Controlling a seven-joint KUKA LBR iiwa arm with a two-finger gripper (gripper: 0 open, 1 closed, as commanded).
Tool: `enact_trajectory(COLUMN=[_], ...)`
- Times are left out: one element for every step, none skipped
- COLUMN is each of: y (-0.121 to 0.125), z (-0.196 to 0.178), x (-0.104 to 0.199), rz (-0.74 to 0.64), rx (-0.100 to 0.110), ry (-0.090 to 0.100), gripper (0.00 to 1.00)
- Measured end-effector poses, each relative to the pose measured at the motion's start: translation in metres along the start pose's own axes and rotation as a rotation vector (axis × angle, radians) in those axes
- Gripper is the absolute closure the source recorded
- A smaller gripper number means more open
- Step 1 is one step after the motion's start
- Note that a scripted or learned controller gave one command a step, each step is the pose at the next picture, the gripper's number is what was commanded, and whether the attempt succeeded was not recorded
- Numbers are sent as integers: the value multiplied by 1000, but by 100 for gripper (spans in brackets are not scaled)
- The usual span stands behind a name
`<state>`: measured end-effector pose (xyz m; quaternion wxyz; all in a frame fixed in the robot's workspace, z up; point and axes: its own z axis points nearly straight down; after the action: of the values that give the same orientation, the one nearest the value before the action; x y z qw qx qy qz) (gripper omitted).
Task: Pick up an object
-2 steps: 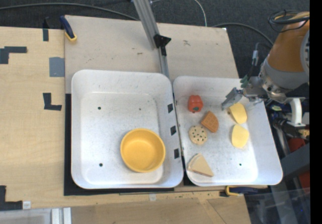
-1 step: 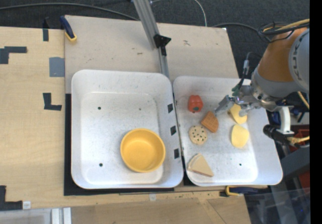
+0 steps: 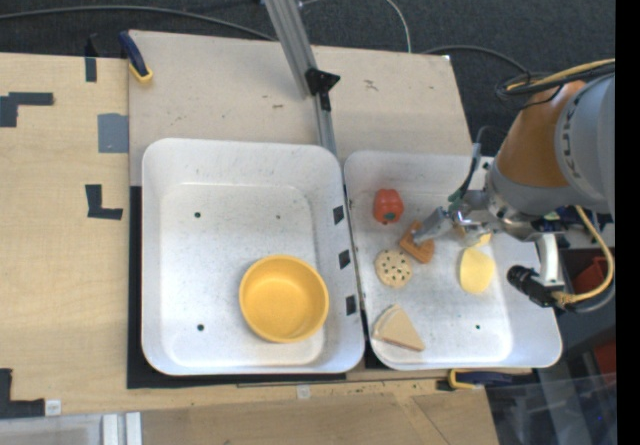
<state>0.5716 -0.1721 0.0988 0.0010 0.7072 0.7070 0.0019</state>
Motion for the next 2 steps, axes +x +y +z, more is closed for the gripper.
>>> enact_trajectory(y=[1, 4], z=[-13, -55], x=[0, 1], rz=[-3, -2], rx=[-3, 2], ry=[-2, -2], gripper=[100, 100])
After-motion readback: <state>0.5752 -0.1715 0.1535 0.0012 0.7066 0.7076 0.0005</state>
